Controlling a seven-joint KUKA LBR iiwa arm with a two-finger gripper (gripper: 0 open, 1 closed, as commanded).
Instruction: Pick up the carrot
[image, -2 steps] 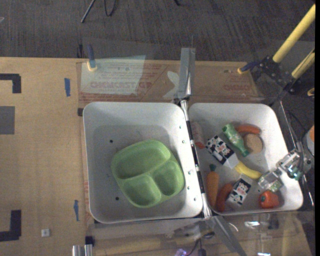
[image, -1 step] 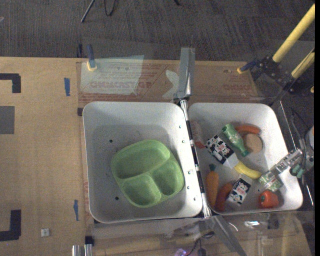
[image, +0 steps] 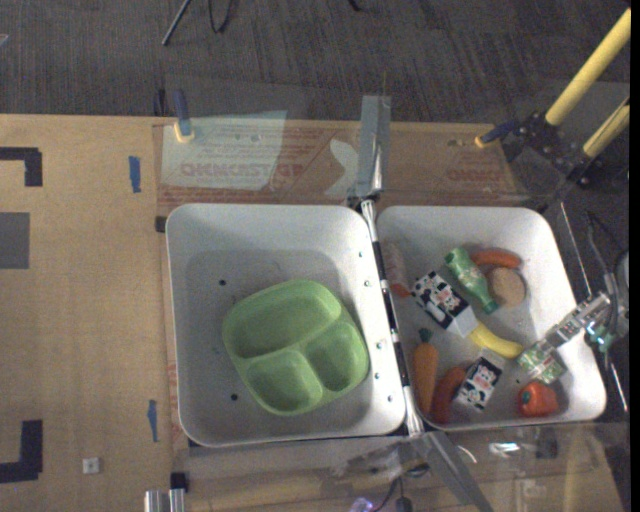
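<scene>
End effector (image: 575, 330) hangs over right bin's (image: 395, 222) right rim, grip state can't tell, w/ carrot (image: 425, 367) well apart near the bin's left wall, green-top end pointing far.

Both bins look like smooth white plastic, the left bin (image: 190, 300) faintly glossy along its rim and the right bin (image: 540, 225) likewise. The green divided tray (image: 295, 345) is matt plastic. The carrot (image: 425, 370) has a smooth orange skin (probably toy plastic). The bench (image: 80, 330) is dull brown cardboard, with blue tape strips (image: 134, 172).
</scene>
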